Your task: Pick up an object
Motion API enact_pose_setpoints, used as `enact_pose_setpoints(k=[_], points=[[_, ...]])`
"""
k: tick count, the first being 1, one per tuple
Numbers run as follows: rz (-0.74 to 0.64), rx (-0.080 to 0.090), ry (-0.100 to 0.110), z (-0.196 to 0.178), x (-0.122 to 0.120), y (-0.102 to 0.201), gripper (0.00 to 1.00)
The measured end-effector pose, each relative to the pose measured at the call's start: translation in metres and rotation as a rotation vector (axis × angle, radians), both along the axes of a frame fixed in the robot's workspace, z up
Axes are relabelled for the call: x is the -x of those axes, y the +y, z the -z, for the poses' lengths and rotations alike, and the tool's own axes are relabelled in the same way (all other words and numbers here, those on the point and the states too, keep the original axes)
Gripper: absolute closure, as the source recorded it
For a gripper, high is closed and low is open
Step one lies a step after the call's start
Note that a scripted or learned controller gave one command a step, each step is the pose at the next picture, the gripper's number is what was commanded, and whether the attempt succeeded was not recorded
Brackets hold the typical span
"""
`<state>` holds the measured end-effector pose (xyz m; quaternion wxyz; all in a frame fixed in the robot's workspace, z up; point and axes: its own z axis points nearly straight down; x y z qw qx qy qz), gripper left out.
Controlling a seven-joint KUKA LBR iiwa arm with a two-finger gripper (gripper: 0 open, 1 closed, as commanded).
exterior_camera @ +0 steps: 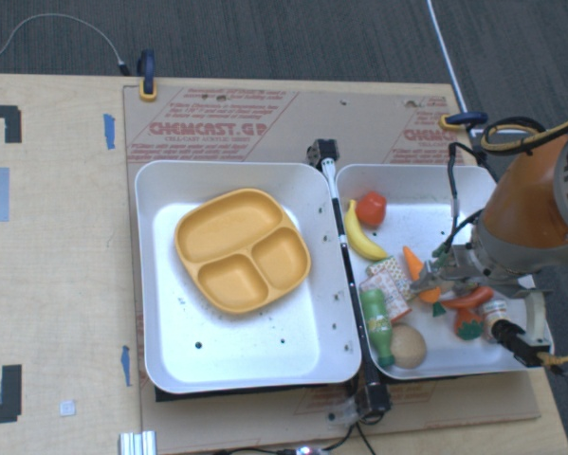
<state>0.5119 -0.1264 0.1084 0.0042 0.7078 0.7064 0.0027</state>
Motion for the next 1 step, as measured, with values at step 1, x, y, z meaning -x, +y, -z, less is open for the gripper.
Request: enact_pose_setpoints(k=[1], points=[[-0.004,-0.003,0.008,-0.0765,0.0317,0.0619,1.00]])
